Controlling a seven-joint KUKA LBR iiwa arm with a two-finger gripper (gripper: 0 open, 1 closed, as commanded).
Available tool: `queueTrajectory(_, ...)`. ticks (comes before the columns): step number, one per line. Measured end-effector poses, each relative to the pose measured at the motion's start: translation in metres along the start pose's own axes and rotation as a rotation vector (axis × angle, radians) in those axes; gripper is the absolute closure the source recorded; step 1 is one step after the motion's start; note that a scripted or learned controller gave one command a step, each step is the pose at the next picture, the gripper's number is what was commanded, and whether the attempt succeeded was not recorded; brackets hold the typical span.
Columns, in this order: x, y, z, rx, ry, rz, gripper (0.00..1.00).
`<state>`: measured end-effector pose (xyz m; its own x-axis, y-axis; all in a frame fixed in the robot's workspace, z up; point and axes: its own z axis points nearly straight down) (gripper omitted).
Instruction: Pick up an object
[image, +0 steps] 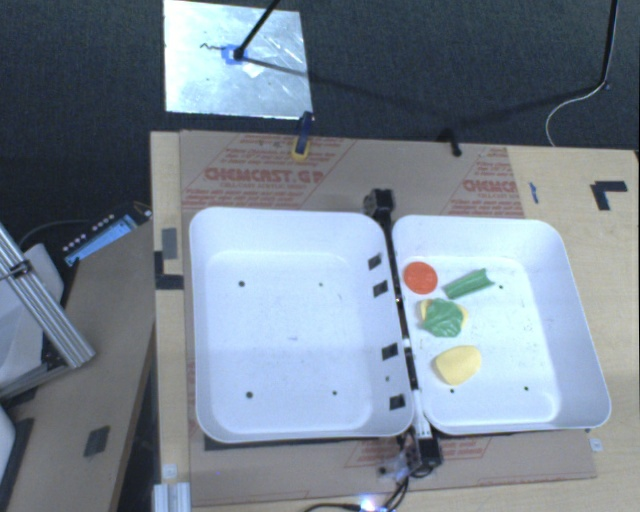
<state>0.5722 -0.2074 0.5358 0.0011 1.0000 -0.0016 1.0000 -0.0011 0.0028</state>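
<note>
four small objects cluster at the left side of the right bin (560, 300), near the frame's centre: orange disc (420, 277), green stick (466, 283), green lump (442, 318), yellow piece (457, 364), well placed for picking.

even bright overhead light, soft focus, white bins (290, 225) slightly glaring

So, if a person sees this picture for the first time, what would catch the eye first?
Most likely the small cluster of bright things in the right white bin, near its left wall: a round orange-red disc, a green stick-shaped piece, a green leafy lump and a yellow rounded lump. The left white bin looks plain beside it.
</note>
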Motion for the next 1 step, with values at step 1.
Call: queueTrajectory(1, 0.0586, -0.0078, 0.1888, 0.015, 0.006, -0.008, 1.00)
